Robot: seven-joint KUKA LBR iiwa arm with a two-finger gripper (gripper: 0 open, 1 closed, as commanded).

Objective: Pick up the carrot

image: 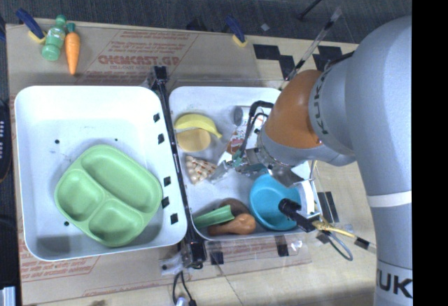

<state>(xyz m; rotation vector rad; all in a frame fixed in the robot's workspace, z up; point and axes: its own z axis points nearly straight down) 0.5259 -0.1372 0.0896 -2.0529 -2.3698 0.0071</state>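
The grey arm with its orange band (297,119) reaches in from three o'clock and hangs over the right-hand shallow white bin (210,98). Its two-finger gripper (245,157) sits low near the bin's centre, among dark metal parts; how wide it stands and whether it has hold of anything cannot be told from this slant.

The small orange carrot with a green top (72,50) lies outside both bins, on the printed cardboard sheet (140,56) at about ten o'clock, touching or just beside a green toy bottle (53,42). It is well apart from the gripper.

In the right bin, a yellow banana-like piece (194,131) lies at nine o'clock of the gripper, a blue plastic cup (269,203) at five o'clock, and a brownish-orange oblong item (234,225), possibly a toy food, at six o'clock. The left-hand white bin (42,105) holds a light green divided plastic tray (108,192).
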